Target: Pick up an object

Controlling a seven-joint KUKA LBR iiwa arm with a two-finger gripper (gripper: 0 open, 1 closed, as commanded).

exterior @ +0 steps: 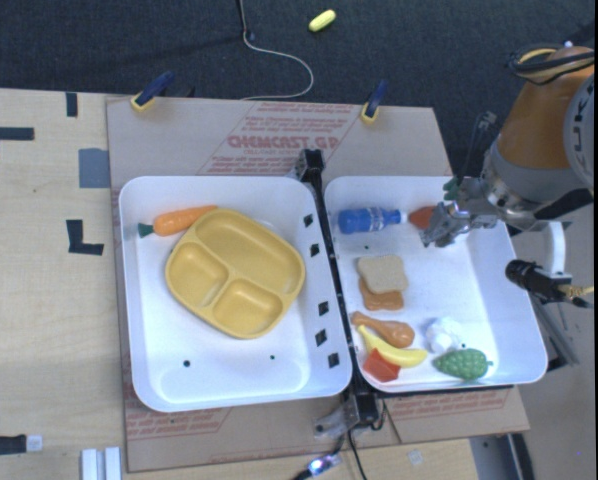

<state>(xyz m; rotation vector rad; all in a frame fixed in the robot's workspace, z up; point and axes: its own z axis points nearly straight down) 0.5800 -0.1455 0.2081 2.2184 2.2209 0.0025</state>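
Observation:
My gripper (441, 230) hangs over the far right part of the right bin (499, 298), coming off the grey arm with its orange band (539, 118). A small red-orange object (420, 216) lies just left of the gripper, touching or partly hidden by it. A blue bottle (369, 219) lies on its side further left. Toward the front are a slice of bread (382, 280), a chicken drumstick (383, 326), a banana (399, 353), a red piece (381, 367), a white item (440, 334) and a green vegetable (464, 364).
The left bin (179, 368) holds a yellow divided plate (235, 272) and an orange carrot (179, 220) at its far edge. A black divider (322, 268) runs between the bins. A black bracket (537, 280) juts over the right bin's right rim.

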